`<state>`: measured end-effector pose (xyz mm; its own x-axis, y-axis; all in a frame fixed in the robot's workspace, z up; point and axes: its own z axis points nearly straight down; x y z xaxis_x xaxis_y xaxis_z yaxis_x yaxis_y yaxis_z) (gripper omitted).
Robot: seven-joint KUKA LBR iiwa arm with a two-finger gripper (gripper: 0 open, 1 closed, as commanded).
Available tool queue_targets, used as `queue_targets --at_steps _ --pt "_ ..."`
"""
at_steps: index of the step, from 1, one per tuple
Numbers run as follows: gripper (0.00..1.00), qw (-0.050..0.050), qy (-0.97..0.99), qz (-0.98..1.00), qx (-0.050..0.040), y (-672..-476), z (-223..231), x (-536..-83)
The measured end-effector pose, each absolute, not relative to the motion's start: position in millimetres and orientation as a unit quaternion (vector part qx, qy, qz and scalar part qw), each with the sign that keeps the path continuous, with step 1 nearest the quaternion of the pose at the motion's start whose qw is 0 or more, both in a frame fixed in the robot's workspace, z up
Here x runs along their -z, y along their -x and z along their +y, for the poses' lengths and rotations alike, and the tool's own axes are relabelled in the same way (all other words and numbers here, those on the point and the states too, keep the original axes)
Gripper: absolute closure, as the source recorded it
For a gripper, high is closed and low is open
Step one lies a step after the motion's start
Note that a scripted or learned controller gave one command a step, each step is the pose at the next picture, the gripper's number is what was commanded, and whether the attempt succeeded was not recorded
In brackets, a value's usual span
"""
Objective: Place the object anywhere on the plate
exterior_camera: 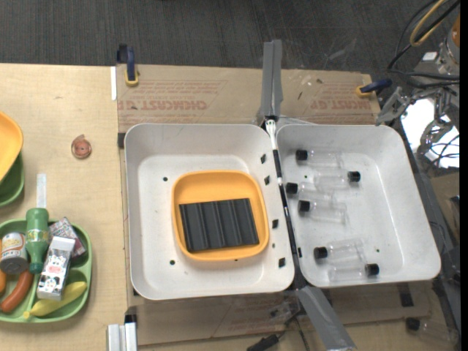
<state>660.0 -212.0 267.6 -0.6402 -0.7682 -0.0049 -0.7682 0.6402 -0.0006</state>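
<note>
Gripper open or closed: I cannot tell; the dark ridged block lies flat on the orange plate, well inside its rim, so it likely rests stable; clear vials lie right of the plate

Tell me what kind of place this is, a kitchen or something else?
Probably a robotics lab bench, not a kitchen. Two white bins sit side by side on cardboard clamped to the bench; one holds an orange plate, the other clear vials with black caps. Loose cables hang at the right, and toy food fills a green tray.
</note>
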Motion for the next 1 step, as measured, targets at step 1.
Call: queue_targets --at_steps 1 --pt "0.0 0.003 0.568 0.823 -0.0006 -659.9 -221.1 -255.2"
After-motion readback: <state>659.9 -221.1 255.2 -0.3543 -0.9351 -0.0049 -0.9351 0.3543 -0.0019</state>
